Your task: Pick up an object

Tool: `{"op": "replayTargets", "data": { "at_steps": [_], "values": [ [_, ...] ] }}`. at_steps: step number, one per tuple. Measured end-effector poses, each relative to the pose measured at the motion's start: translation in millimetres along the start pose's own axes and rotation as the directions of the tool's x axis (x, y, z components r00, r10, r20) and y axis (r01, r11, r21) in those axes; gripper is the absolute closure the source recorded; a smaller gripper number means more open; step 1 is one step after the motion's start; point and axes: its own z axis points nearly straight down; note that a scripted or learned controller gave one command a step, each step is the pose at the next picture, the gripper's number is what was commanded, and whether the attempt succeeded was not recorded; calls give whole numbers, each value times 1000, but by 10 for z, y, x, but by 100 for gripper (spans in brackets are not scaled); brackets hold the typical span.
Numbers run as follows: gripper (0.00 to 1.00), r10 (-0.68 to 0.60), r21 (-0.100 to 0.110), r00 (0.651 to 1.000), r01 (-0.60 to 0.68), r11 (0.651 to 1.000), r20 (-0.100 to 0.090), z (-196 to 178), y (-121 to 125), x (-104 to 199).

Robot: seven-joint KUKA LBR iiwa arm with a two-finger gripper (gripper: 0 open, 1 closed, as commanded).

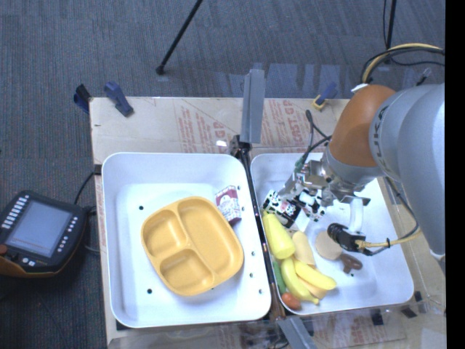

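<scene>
A desk (182, 122) topped with printed cardboard is being shown on grey carpet, carrying two white bins side by side. The right bin (389, 286) is being crowded with toy food: a yellow-green piece (278, 236), bananas (311, 276), a tan disc (328, 246) and a small brown item (352, 262). A black-and-white patterned object (282, 206) is lying near that bin's left wall, just beside the pincer (309, 191), whose state cannot be told. The left bin (120, 195) is being occupied by a yellow divided plate (191, 245) with a small carton (229, 203) at its upper right edge. A handheld control screen (36, 231) is lying on the floor.
</scene>
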Motion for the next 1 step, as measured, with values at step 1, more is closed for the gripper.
{"op": "replayTargets", "data": {
  "at_steps": [1],
  "values": [
    [100, 4, 2, 1000, -4, 1000, -5, -107, 10, 2]
  ]
}}
